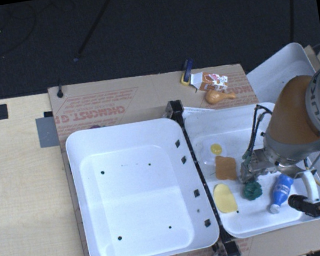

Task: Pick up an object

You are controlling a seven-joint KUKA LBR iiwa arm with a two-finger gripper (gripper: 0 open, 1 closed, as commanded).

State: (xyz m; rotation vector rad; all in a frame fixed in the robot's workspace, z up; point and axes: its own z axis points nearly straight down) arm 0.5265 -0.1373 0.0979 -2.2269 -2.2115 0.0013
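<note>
Camera view: grey two-finger gripper point(251, 171) low in right white bin point(232, 124); cannot tell how it is set. Dark green lumpy object point(253, 190) directly beneath its tip, possibly touching. Brown square block point(225, 167) just left; pale yellow oval piece point(224, 198) lower left; blue-white tube point(280, 193) lower right. Left white bin point(92, 196) well left.

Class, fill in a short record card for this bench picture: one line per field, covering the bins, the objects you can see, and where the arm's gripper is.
Left bin: white, shallow, bare floor in view
Right bin: white, holds the objects
Objects in right bin: yellow disc, brown block, pale yellow piece, dark green object, blue and white tube
Gripper: low in the right bin, just above the dark green object
Grasp: cannot tell
Outside the bins: orange object on the cardboard
</note>
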